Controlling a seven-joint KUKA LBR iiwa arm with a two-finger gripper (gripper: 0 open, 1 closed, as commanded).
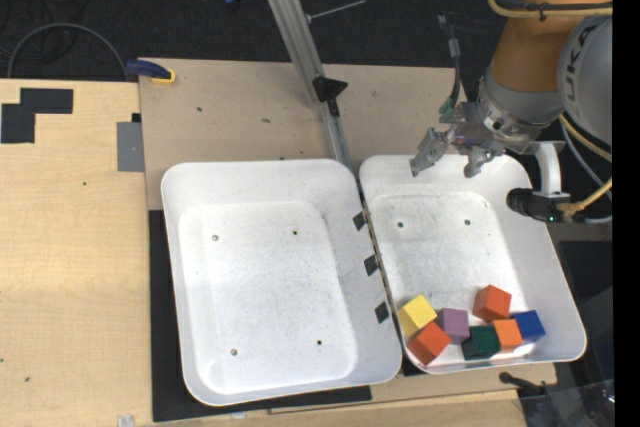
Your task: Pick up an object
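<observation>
At 12 o'clock over the right bin [520, 260], our gripper [450, 158] hangs spread, holding nothing (blocks [468, 323] at 6 untouched); pick not started.

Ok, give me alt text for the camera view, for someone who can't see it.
A grey and orange robot arm holds its open hand above the far edge of the right bin, where coloured blocks cluster in the near corner. The left bin sits beside it.

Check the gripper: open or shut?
Open. The gripper hangs above the right bin's far rim with its two fingers spread apart and nothing between them.
</observation>
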